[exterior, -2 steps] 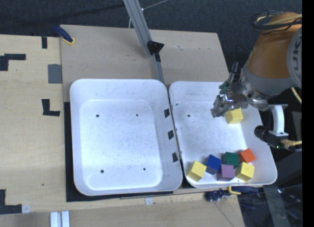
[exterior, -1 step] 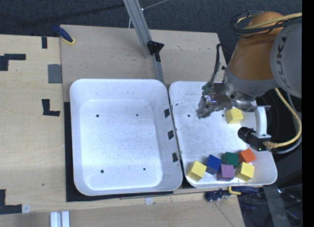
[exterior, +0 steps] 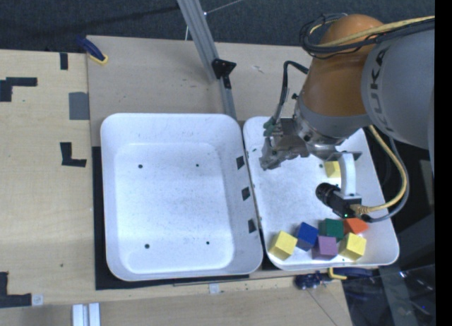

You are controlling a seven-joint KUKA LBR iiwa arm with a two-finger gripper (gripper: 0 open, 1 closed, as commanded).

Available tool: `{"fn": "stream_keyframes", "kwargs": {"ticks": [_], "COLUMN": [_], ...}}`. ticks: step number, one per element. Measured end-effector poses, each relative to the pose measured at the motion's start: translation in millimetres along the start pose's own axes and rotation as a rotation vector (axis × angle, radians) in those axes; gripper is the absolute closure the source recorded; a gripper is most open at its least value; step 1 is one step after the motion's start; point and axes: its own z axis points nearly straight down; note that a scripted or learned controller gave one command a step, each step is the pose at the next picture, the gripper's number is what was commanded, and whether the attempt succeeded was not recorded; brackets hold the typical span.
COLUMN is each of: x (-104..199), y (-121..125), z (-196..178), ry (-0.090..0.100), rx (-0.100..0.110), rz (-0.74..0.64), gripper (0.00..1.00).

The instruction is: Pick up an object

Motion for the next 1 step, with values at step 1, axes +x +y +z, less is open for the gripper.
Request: {"fn": "stream_keyframes", "kwargs": {"ticks": [1], "x": [59.0], "y": [-8.1], "z": [17.5], "ry": [0.000], "rx": [0.003], "rz": [0.000], "gripper": [1.00]}}
